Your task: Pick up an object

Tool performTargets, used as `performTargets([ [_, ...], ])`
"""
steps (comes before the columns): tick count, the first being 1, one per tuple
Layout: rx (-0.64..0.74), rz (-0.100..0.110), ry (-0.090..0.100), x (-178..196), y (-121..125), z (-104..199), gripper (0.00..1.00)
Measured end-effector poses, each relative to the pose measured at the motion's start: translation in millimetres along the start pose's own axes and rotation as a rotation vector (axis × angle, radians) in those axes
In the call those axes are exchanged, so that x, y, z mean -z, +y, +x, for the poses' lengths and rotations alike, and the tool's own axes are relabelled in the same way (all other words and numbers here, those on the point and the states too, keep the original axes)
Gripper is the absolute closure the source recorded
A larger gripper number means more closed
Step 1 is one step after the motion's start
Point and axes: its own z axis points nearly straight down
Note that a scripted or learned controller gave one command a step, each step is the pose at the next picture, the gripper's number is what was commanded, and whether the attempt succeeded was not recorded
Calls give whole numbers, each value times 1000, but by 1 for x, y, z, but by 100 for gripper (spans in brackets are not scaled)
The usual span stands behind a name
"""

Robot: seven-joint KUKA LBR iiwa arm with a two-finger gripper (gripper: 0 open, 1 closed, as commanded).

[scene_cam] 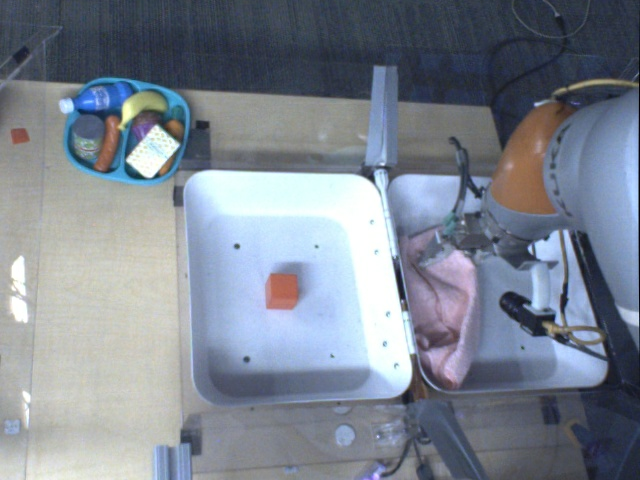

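Gripper low in right bin, at top of pink cloth; can't tell its state. Orange cube sits alone mid left bin, well apart. Blue toy tray on wood bench, far-left corner. Dark carpet beyond.

One fixed camera looks down at a slant on both white bins, the arm entering at frame right.

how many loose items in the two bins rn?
2. An orange block lies near the middle of the left bin. A pink cloth lies along the left side of the right bin, under the pincer. The arm may hide more.
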Motion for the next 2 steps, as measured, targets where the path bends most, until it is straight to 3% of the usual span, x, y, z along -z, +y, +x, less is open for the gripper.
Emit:
performTargets([
  [1, 9, -11, -2, 14, 4, 1, 100],
  [2, 365, 0, 0, 97, 36, 24, 100],
])
